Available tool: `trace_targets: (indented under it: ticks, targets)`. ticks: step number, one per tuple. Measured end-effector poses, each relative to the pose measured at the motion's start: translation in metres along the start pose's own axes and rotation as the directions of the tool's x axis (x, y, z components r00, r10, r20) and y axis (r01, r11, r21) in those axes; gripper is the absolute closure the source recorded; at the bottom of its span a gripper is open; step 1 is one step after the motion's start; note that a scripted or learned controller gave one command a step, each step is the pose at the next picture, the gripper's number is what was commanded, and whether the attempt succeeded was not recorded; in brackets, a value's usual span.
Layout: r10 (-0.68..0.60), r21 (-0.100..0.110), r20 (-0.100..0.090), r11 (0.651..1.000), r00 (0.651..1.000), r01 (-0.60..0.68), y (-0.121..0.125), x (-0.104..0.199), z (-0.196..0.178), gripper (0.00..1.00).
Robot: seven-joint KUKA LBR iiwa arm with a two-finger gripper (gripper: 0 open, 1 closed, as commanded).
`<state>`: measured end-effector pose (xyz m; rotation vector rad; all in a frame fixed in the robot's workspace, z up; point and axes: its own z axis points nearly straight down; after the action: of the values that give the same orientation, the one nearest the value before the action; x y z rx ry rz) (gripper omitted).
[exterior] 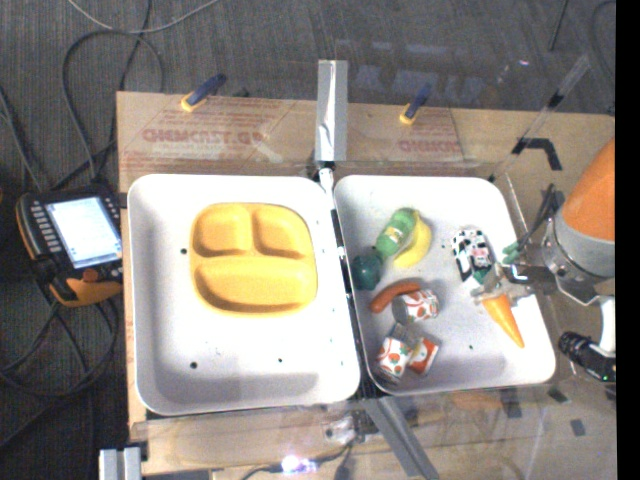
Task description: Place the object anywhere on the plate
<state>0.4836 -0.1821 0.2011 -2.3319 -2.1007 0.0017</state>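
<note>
You have the table under both white bins, its brown top showing along the far edge with two small clamps on it. The left bin takes up the table's left half, the right bin the right half, and the two meet along a shared wall near the middle.

Inside the left bin lies the yellow plate, a divided tray with three compartments, sitting toward the bin's far side and a little right of its centre. Nothing rests on it.

The arm comes in over the right edge of the table, its orange band showing above the grey wrist. The hand sits low at the right wall of the right bin, just above the wide end of the orange carrot, which lies near that wall pointing toward the bin's near right corner. You cannot tell from this view whether the hand is apart or together, nor whether it touches the carrot.

The rest of the objects are all in the right bin. A green bottle lies against a yellow banana near the bin's far left part. A black-and-white toy sits just left of the hand. A dark green ball rests by the left wall, with a red sausage just beside it. Two red-and-white cartons lie near the near edge, a third just above them.
</note>
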Motion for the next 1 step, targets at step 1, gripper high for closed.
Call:
trace_targets:
  ticks: [1]
  targets:
    - [-0.029,0.001,0.003,1.000,1.000,0.029,-0.0015,0.0106,-0.0696,1.00]
